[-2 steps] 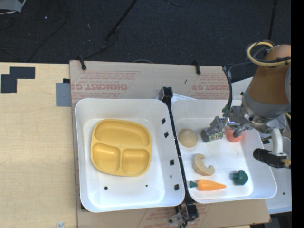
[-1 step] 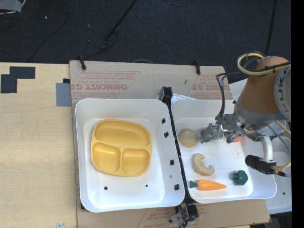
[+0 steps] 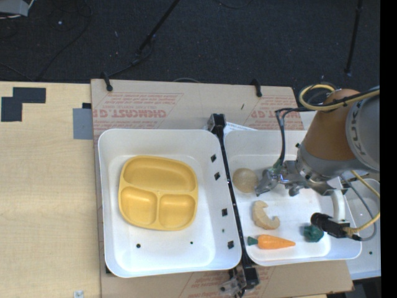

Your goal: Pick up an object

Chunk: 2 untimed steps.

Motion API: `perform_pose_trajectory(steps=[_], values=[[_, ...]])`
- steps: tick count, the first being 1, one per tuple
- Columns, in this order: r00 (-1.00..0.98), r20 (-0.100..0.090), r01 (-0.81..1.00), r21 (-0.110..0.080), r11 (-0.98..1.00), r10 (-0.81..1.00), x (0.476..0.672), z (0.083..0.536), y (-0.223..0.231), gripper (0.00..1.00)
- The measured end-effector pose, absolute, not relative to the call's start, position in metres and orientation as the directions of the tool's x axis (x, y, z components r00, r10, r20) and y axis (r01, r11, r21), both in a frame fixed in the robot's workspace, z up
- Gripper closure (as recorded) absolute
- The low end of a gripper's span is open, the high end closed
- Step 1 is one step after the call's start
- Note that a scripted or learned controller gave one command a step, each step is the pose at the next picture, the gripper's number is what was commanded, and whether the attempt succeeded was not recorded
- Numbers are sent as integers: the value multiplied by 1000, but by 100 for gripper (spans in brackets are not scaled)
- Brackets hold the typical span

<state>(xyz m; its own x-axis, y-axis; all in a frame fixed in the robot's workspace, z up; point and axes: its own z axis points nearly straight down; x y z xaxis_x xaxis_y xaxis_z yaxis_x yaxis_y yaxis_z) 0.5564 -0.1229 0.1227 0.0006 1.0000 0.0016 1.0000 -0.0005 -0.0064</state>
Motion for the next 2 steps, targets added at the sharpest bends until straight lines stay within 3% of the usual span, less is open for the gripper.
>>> perform_pose_trajectory(steps=[1, 2], values=[[1, 1, 1000, -5, -1, 1000, 556, 86, -122, 0], [4, 1, 1000, -4, -4, 1000, 556, 98, -123, 100]])
